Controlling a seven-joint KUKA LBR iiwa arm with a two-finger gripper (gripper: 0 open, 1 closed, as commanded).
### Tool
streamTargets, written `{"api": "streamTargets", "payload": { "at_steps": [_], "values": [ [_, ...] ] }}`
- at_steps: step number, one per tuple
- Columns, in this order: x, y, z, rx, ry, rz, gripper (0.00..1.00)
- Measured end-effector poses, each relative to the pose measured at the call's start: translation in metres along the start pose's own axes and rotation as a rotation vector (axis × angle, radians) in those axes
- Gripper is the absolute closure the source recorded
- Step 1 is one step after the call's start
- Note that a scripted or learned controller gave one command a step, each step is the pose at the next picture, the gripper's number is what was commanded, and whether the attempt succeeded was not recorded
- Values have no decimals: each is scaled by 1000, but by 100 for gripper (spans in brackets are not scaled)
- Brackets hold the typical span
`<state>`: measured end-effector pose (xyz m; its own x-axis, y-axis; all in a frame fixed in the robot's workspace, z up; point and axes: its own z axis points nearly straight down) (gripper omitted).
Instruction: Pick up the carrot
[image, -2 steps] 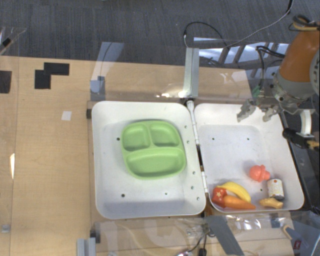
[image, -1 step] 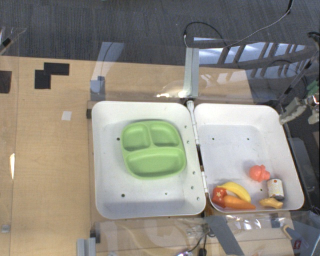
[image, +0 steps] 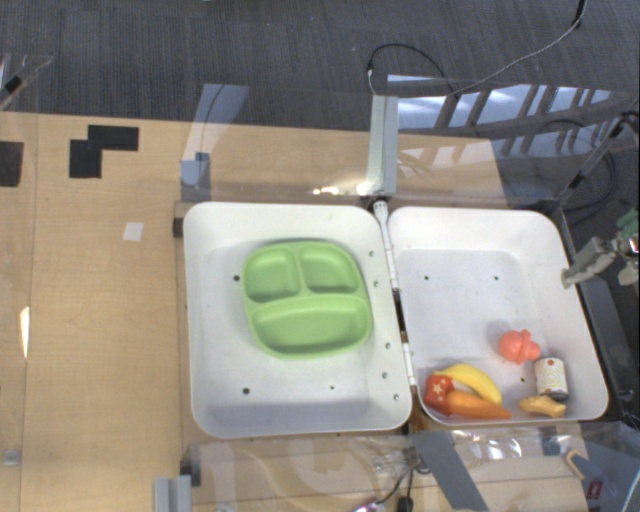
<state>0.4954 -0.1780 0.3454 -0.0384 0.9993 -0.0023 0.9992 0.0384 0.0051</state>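
The carrot is orange and lies flat along the front wall of the right bin, near its front left corner. A yellow banana lies just behind it and touches it, and a red fruit sits at its left end. My gripper shows as a grey piece at the right bin's right rim, far from the carrot and well behind it. Nothing can be seen held in it.
A salmon-pink round fruit, a small white can and a tan toy piece sit right of the carrot. A green divided plate lies in the left bin. A metal post rises behind the bins.
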Motion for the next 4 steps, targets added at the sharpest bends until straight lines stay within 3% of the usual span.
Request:
{"api": "streamTargets", "payload": {
  "at_steps": [1,2,3,4],
  "values": [
    [7,18,106,1,1,-145,0],
    [7,20,94,-6,-1,-147,100],
    [-30,62,256,-7,-1,168,100],
    [-29,64,244,-12,-2,163,100]
  ]
}}
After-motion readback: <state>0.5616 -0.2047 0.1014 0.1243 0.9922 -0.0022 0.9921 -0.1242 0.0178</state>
